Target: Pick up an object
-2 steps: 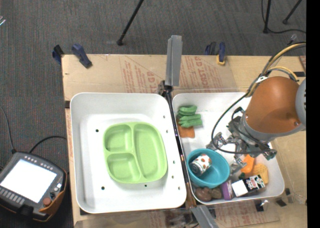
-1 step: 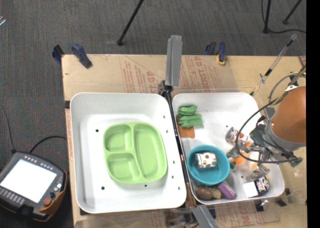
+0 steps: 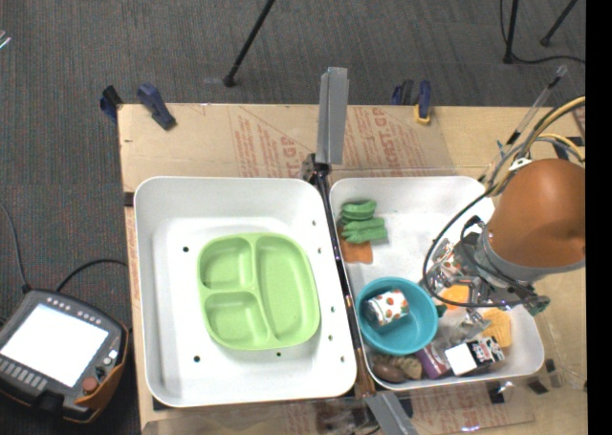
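Camera view shows the gripper (image 3: 466, 301) low in the right bin (image 3: 421, 196), its grip state impossible to tell, beside the blue bowl (image 3: 413, 333) holding a small cup (image 3: 388, 307), with a green divided plate (image 3: 258, 291) in the left bin (image 3: 158, 232).

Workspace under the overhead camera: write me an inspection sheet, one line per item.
Surface: cardboard-covered bench bearing two white bins, left bin and right bin, side by side.
Job's things: in the right bin, a blue bowl with a small patterned cup inside it, green toy vegetables above an orange piece, and mixed small items along the near wall.
Clutter: green divided plate in the left bin.
Grippers: gripper low over the right bin beside the bowl; jaws hidden by the wrist.
Cables: bundle running to the arm.
Surroundings: clamps on the bench edge, a teach pendant on the floor, stand legs.
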You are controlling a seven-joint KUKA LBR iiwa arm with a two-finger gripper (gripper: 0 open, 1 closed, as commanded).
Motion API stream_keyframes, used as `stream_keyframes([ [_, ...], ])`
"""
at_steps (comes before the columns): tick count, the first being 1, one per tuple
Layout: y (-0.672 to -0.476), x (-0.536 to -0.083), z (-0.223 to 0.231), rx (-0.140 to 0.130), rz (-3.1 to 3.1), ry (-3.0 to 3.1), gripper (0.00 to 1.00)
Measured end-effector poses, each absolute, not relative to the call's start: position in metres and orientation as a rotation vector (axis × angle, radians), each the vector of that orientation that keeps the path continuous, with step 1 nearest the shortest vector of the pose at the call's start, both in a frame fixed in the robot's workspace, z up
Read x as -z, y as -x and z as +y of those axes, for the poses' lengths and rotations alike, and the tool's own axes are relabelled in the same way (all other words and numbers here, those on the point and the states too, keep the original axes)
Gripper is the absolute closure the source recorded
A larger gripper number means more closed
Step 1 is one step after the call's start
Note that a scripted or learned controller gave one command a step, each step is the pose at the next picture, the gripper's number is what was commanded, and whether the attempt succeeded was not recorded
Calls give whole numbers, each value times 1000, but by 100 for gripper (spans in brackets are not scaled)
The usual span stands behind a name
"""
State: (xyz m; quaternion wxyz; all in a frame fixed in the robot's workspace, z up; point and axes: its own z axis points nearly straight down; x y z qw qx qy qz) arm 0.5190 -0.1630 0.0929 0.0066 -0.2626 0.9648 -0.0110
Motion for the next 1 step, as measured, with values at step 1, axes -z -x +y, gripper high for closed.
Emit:
stream_keyframes([
  [1,-521,-103,-159,30,3012,827,100],
])
